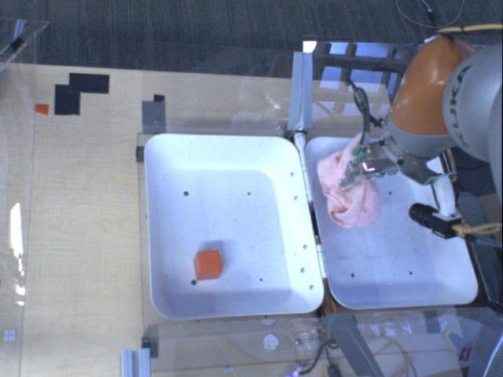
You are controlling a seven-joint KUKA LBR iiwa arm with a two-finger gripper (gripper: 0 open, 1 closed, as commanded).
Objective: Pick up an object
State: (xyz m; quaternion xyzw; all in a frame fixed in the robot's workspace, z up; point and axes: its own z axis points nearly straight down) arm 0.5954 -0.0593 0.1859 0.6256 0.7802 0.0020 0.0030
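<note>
Pink cloth [348, 191] (crumpled, long axis running top to bottom), right bin [409, 281], end effector [363, 163] at its upper edge, grip state indiscernible, orange block [208, 265] in left bin [228, 163].

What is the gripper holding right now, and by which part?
Cannot be told. The gripper sits against the upper right edge of the pink cloth in the right bin, but the view does not show cloth between the jaws.

Two white bins [236, 151], one orange block [208, 265], one pink cloth [350, 195].
</note>
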